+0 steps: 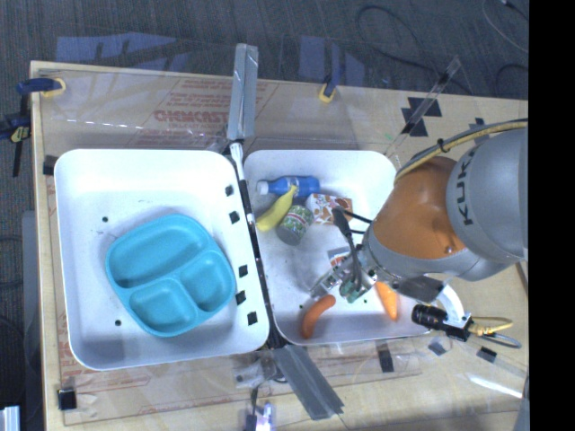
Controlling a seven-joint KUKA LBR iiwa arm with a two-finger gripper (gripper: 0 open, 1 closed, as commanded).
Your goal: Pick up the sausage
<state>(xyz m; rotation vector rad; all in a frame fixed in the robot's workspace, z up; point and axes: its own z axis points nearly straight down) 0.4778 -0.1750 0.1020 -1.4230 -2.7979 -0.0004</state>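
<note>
The sausage (315,315), a short orange-red link, lies near the front wall of the right bin (382,164). My gripper (343,283) hangs low over the bin floor just above and to the right of the sausage's upper end, close to it. I cannot tell whether it touches the sausage. The grey arm with its orange band (418,223) covers the bin's right side.
An orange carrot (387,301) lies right of the gripper. A blue bottle (289,187), a yellow banana (277,210), a small can (294,225) and a printed packet (325,208) crowd the right bin's back. The left bin (81,178) holds a blue divided plate (169,273).
</note>
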